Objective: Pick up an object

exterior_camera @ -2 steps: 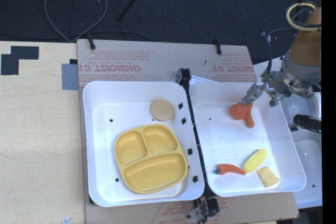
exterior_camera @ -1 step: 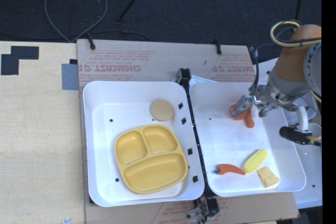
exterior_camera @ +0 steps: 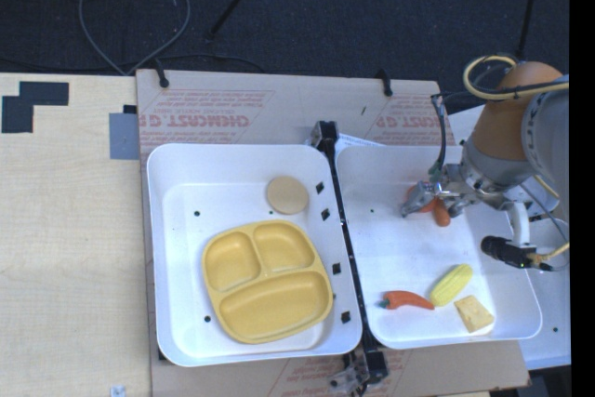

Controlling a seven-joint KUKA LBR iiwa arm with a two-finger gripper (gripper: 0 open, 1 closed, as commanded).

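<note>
My gripper (exterior_camera: pixel 420 199) hangs over the upper right part of the right bin (exterior_camera: pixel 390 242), reaching in from the right. A small orange-red object (exterior_camera: pixel 441 215) lies right beside and partly under it; whether they touch I cannot tell. Nearer the front of the same bin lie an orange-red pepper-shaped toy (exterior_camera: pixel 406 300), a yellow corn cob (exterior_camera: pixel 451 284) and a pale yellow wedge (exterior_camera: pixel 474 314), all well clear of the gripper.
The left bin (exterior_camera: pixel 172 228) holds a yellow divided plate (exterior_camera: pixel 268 279) and a tan round disc (exterior_camera: pixel 287 195). A black divider (exterior_camera: pixel 339 237) runs between the bins. A black cable connector (exterior_camera: pixel 509 250) juts over the right bin's right rim.
</note>
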